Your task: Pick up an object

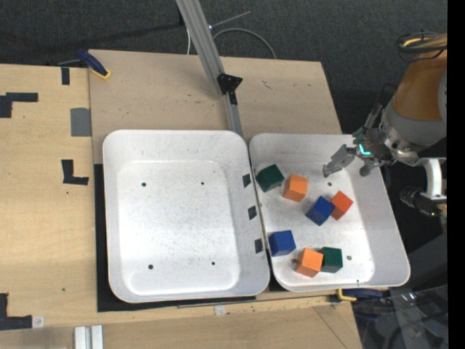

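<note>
The right bin [363, 267] holds several small cubes. A dark green cube [269, 177] lies at its upper left, with an orange one [295, 187] beside it. A blue cube [319, 210] touches a red-orange cube [341, 203] mid-bin. Lower down lie a blue cube [282, 241], an orange cube [309, 261] and a dark green cube [332, 258]. My gripper [352, 162] hangs over the bin's upper right part, above and right of the cubes, fingers spread open with nothing between them.
The left bin [174, 217] sits beside the right one on the wooden bench. A slanted metal pole [207, 42] runs down to the gap between the bins' upper edges. The arm's orange band [421, 86] is at the right.
</note>
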